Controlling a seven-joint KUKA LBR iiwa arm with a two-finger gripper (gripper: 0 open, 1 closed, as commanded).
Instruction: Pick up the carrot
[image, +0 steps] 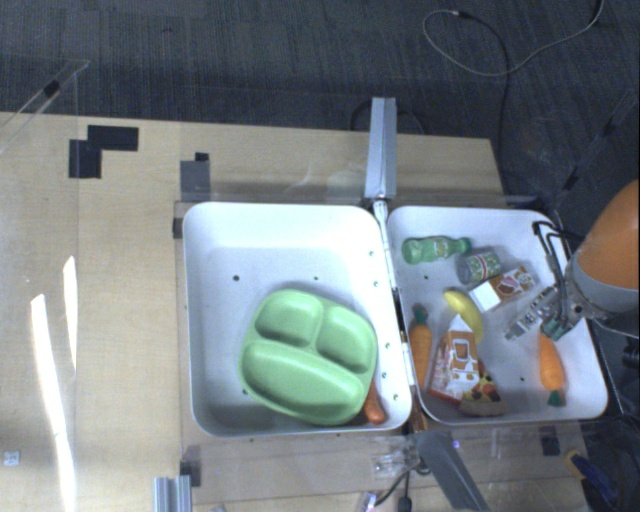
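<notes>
Hovering gripper (540, 318), grip state indeterminate, beside carrot (550, 366) near right bin (590, 405) right edge; you risk grabbing second carrot (421, 348).

A pale wooden table (110, 300) meets dark grey carpet (250, 50) beyond. A thin cable (500, 60) loops across it. Black tape marks (100, 148) sit on the wood, with streaks of glare.

Site: robotics lab | Evidence: wooden bench (110, 330) carrying two white bins (200, 300), loose cable (500, 55) lying on grey carpet (250, 50)
</notes>
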